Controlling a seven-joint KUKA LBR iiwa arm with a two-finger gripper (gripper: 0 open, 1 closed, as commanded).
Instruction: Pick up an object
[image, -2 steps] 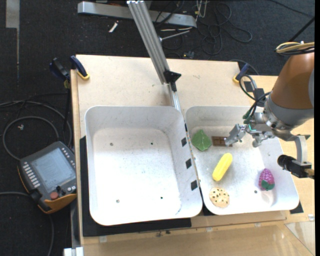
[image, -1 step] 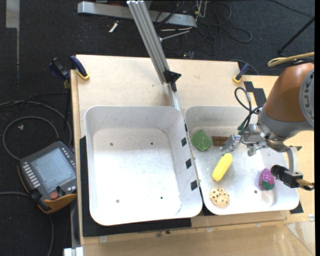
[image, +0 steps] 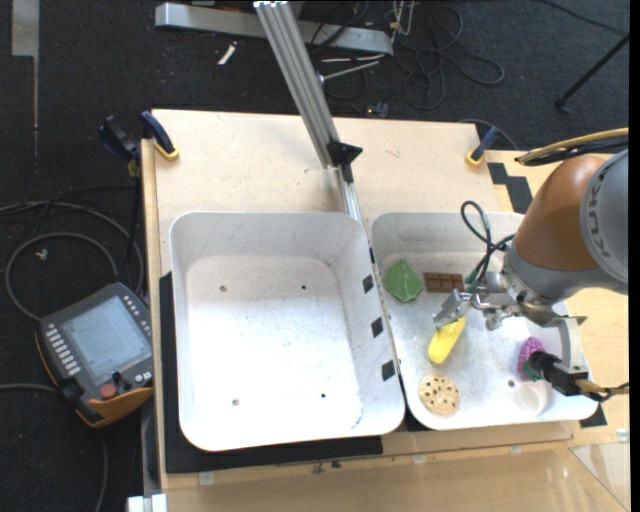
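Seen from above: two white bins on table, left bin (image: 265, 330) bare, right bin (image: 420, 232) w/ small items. Grey arm w/ orange band reached in from right, claw (image: 455, 308) low over right bin, just at upper end of yellow banana-like toy (image: 445, 341). Couldn't tell if claw spread or pinched. Nearby: green piece (image: 404, 281), brown bar (image: 442, 283), cookie (image: 438, 394), purple item (image: 529, 355). Likely grasp stage, approx.; next needed: firm close on banana, then straight lift.
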